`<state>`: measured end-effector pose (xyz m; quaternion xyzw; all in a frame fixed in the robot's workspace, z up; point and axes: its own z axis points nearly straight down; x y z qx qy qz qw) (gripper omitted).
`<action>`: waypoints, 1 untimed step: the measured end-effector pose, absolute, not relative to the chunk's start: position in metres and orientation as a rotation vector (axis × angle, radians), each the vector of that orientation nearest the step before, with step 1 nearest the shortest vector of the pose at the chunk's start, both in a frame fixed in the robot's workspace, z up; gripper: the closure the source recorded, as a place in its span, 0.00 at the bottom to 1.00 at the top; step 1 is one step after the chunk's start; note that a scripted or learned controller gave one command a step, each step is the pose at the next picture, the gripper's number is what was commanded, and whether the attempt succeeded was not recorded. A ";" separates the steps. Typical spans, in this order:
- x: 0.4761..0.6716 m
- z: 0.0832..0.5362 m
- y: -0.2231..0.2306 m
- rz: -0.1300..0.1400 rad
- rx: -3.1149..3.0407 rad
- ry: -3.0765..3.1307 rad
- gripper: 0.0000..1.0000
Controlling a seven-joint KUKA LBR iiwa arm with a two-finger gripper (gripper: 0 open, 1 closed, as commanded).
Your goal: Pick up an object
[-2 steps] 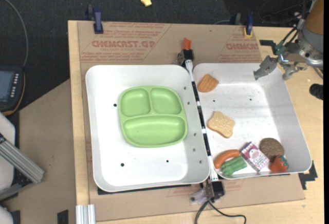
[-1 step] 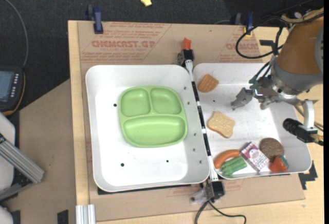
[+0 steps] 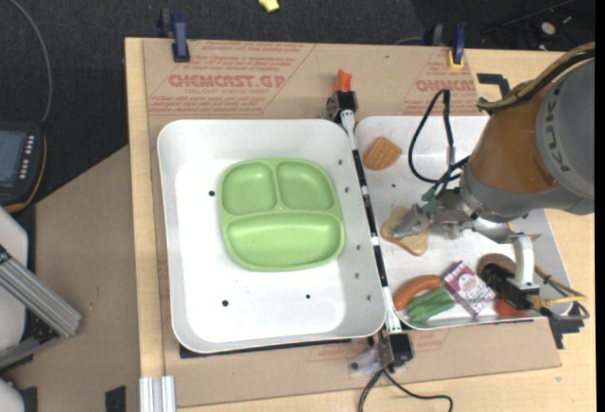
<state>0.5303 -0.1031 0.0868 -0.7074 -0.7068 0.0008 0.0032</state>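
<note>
Nearest the desk's (image 3: 142,212) front edge, a green piece (image 3: 430,307), a red piece (image 3: 416,288) and a small packet (image 3: 470,288) are lying in the right bin (image 3: 558,254). Beyond them, the fingers (image 3: 408,229) are resting over a tan piece (image 3: 413,243), their opening impossible to tell. Farther back, an orange-tan chip (image 3: 383,153) is lying alone. Leftward, a green tray (image 3: 281,214) is sitting in the left bin (image 3: 189,240).

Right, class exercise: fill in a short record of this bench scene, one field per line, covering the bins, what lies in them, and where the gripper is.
left bin: holds a green divided plate
right bin: holds several small items
near its far wall: tan bread-like piece
near its front wall: orange sausage-like item, green item, small printed packet
gripper: low inside the right bin, over a tan item
grasp: cannot tell
</note>
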 end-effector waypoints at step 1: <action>0.542 0.087 -0.096 -0.003 -2.225 -2.225 0.00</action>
